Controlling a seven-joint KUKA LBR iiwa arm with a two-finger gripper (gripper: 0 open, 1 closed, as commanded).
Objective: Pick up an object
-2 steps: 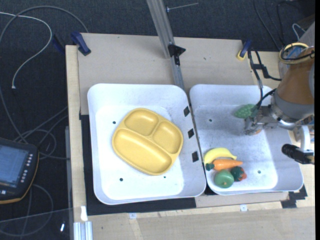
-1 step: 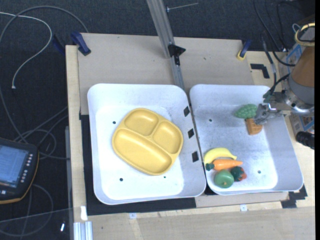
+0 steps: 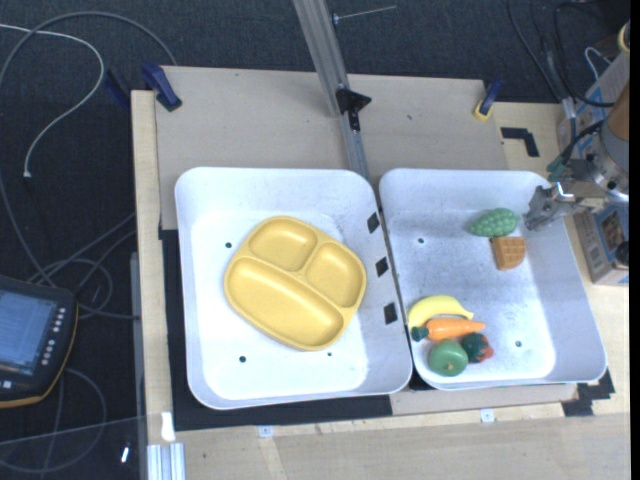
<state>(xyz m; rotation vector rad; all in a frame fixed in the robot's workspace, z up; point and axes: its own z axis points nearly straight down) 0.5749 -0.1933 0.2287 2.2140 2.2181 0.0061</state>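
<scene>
In the right bin (image 3: 545,318) lie a green bumpy vegetable (image 3: 494,223) and, just below it, a small orange-brown block (image 3: 508,252). Near the bin's front left corner sit a yellow banana (image 3: 438,309), an orange carrot (image 3: 454,329), a green apple (image 3: 447,358) and a small red piece (image 3: 474,346), packed close together. My gripper (image 3: 541,208) hangs at the bin's right rim, just right of the green vegetable and apart from it. Nothing shows between its fingers.
The left bin (image 3: 205,368) holds a yellow divided plate (image 3: 295,281). A metal pole (image 3: 320,28) rises behind the bins. A teach pendant (image 3: 30,338) lies at the far left, with cables on the floor.
</scene>
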